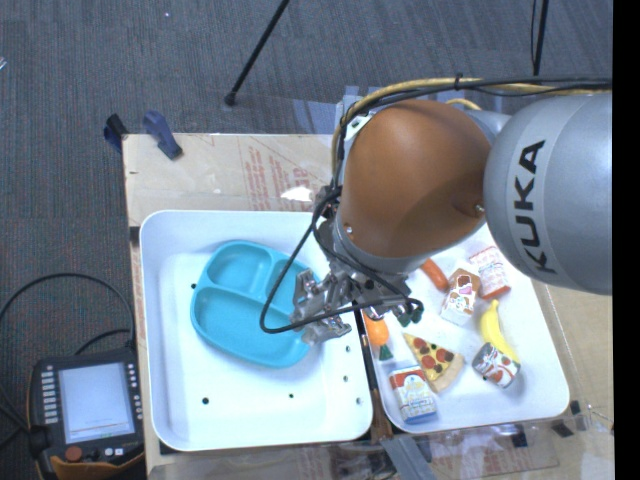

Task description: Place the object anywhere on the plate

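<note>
My gripper (325,313) hangs over the blue plate's (232,303) right edge, plate spreading leftward, and I cannot tell its state.

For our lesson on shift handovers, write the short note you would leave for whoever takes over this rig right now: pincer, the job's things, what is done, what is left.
Pincer: low over the right edge of the blue plate in the left bin; its grip is hidden by the wrist, so check it.
Things: pizza slice, banana, can, cartons and a carrot lie in the right bin.
Done: no toy seen on the plate.
Left: confirm what the pincer carries, then set one object on the plate.
</note>
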Available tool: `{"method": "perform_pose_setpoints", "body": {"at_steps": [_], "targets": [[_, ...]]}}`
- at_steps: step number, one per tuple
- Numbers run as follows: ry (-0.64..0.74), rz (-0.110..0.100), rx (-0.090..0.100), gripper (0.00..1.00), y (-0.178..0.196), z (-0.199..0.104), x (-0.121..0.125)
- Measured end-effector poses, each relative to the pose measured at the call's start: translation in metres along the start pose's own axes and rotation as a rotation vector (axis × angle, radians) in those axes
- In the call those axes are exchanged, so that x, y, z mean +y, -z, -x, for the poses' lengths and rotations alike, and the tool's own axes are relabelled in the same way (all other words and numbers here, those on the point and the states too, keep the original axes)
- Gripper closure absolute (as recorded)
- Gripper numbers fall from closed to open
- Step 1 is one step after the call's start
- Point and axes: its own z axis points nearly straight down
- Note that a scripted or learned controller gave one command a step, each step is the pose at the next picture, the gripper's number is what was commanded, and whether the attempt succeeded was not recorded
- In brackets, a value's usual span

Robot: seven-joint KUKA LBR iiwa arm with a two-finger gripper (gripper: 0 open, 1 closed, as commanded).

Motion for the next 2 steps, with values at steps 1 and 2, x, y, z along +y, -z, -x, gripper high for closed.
{"method": "perform_pose_setpoints", "body": {"at_steps": [1,2], "targets": [[0.043,0.0,0.005,1.0,-0.083,0.006,0.058],[-0.071,-0.001,0.005,1.0,-0.12,0.022,0.094]]}}
